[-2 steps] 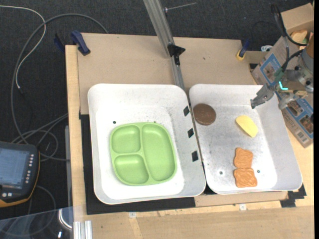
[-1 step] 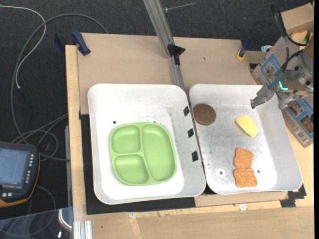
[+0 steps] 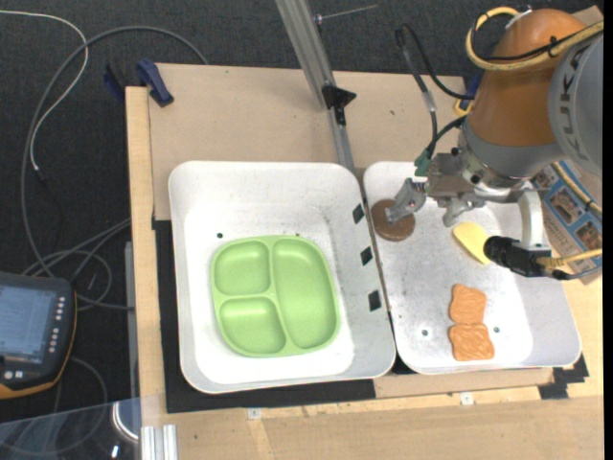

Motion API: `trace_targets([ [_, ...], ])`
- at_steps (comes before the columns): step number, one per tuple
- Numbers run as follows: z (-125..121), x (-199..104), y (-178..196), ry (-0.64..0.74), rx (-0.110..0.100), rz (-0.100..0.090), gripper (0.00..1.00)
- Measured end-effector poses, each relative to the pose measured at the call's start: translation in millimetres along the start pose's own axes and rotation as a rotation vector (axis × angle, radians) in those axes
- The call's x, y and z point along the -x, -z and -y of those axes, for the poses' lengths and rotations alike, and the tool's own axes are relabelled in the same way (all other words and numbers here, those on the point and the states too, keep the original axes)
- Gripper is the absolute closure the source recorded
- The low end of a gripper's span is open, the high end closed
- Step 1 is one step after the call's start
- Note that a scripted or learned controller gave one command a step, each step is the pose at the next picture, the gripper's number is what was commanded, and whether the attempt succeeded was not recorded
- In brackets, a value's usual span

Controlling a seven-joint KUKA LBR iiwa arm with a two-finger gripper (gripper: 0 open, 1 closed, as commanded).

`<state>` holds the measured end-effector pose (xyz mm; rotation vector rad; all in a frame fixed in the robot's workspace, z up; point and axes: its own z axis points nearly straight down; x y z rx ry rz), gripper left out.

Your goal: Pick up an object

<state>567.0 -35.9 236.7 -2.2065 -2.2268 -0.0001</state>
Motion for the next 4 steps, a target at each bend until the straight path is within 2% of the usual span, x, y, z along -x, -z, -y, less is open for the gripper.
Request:
trace_targets([
  [1,-37,64,-98,-0.014,-0.004,0.005,0.0],
  [2,9,-35,-42,0.0,0.003,-0.001,0.0],
  [3,8,-29,-44,-0.009,0.002,0.003,0.0],
  [4,8,-30,-33,-0.009,0.004,0.002,1.0],
])
